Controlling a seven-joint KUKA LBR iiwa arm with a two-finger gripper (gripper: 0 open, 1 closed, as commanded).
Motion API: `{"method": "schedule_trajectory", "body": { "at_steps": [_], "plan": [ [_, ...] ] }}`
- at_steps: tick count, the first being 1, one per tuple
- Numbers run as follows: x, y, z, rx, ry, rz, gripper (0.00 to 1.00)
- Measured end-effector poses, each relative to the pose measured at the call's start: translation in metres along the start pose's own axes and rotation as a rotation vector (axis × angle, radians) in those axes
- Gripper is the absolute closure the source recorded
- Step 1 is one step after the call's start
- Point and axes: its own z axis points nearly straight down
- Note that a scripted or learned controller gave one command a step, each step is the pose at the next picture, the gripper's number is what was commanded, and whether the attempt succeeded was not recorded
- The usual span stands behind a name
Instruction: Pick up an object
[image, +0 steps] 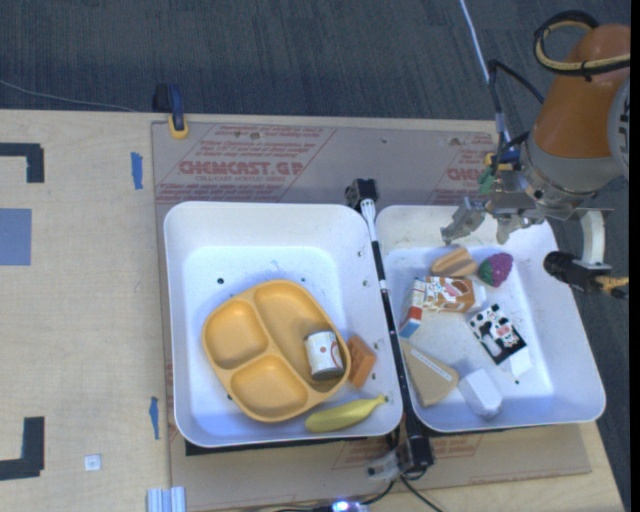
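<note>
Above the right bin (570, 330), the open hand (482, 226) hovers over the bread roll (453, 263).

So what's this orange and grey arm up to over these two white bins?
The arm's gripper hovers over the far edge of the right bin, just above a bread-like toy and a purple toy. It holds nothing between its fingers. The same bin has a cow-patterned carton too. The left bin holds a yellow divided plate, a small can and a banana.

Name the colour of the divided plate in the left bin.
Yellow-orange divided plate, clearest in the camera view.
</note>
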Motion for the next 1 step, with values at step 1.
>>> {"method": "schedule_trajectory", "body": {
  "at_steps": [1],
  "plan": [
    [-0.0002, -0.0104, 0.1159, 0.002, 0.0, 0.001, 0.0]
  ]
}}
